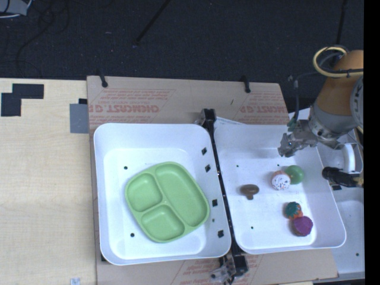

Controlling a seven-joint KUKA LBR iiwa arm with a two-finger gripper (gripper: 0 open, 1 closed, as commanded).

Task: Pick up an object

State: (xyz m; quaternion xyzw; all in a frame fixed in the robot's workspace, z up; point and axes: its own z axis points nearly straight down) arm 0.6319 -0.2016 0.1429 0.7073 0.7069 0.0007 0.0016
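Small objects in right bin [261, 242]: white speckled ball [281, 181] touching green ball [295, 174]; brown piece [249, 190] left of them; teal item [291, 209] and purple ball [302, 225] nearer front; gripper [288, 145] above, finger state indeterminate; green divided plate [166, 202] in left bin [107, 218]

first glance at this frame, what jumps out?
The light green three-compartment plastic plate lying tilted in the left white bin dominates. In the right white bin, small things cluster toward the right: a brown mushroom-shaped piece, a white speckled ball touching a green ball, and a purple lump. The gripper hovers above them.
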